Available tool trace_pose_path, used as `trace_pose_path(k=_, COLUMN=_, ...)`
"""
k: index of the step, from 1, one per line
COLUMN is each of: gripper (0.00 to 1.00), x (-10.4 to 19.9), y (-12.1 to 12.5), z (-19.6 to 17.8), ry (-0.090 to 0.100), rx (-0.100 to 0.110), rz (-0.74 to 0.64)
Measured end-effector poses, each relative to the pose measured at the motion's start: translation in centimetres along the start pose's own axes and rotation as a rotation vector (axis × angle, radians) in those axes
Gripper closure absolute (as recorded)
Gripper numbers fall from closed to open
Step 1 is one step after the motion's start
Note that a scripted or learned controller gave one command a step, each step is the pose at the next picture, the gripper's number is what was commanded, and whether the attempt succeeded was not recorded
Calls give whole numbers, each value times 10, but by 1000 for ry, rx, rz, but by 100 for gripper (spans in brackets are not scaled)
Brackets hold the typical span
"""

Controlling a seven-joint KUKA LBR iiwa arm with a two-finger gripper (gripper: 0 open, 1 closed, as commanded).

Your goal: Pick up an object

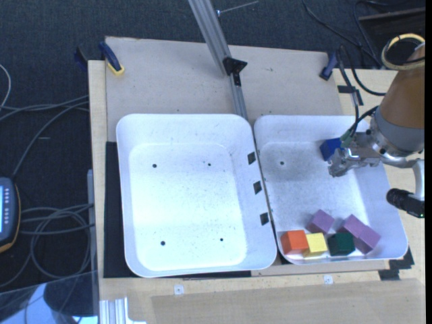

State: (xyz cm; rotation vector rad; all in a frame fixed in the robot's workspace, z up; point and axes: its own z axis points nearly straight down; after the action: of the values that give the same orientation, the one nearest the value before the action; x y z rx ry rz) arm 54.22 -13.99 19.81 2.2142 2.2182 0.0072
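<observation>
Two shallow white plastic bins (135, 133) are set on a wooden bench (169, 73); a small blue block (330, 147) is gripped by the two-finger metal gripper (337, 162) over the right bin.

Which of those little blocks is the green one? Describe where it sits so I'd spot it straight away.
Look at the right bin, then down to its near edge, where a cluster of blocks lies. The green block sits just right of the yellow block, with the orange block further left and two purple blocks behind and beside it. It is the darkest of the cluster.
</observation>
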Motion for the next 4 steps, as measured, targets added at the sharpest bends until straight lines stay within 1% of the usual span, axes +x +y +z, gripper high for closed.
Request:
trace_pose_path(k=1, gripper=100, x=0, y=2, z=-24, ry=1, rx=2, rz=0)
trace_pose_path(k=2, gripper=100, x=51, y=16, z=-36, ry=3, rx=4, rz=-6)
trace_pose_path(k=3, gripper=100, x=101, y=35, z=-27, ry=4, rx=6, rz=-5)
trace_pose_path(k=4, gripper=100, x=164, y=52, z=-29, ry=5, rx=5, rz=-7)
